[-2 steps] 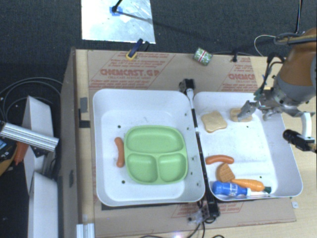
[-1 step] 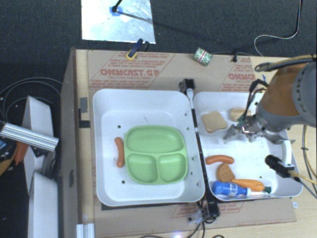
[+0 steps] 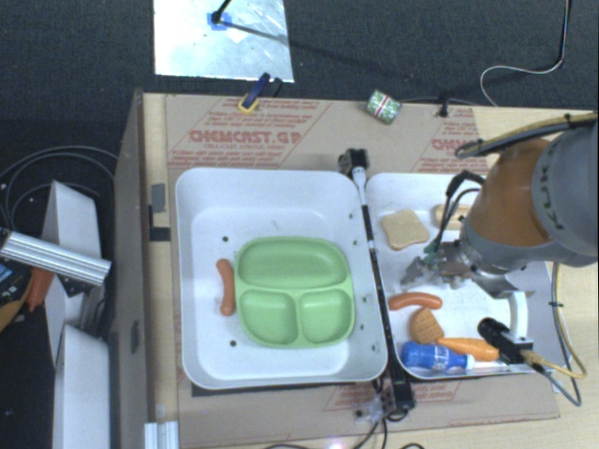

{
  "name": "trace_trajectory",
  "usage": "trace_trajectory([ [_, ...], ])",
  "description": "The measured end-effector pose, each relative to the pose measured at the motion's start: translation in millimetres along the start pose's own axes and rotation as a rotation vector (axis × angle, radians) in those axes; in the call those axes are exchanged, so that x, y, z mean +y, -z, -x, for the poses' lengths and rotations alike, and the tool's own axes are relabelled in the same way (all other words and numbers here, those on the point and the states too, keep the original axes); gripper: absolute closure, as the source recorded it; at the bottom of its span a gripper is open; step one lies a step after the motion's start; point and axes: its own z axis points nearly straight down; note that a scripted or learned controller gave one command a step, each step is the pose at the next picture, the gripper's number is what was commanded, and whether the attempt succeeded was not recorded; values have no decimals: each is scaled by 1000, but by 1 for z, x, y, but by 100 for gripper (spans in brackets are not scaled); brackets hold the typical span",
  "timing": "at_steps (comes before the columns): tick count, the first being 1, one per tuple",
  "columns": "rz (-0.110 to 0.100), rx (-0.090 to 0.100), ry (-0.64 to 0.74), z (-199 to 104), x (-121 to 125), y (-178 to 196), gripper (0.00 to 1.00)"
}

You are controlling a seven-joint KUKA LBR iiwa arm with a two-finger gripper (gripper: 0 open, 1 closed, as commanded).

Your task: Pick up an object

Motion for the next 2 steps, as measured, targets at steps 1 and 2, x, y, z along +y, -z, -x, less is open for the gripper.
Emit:
trace_trajectory([
  [1, 0, 0, -2, -8, -43, -17, 0],
  [2, 5, -3, 1, 66, 102, 11, 0],
])
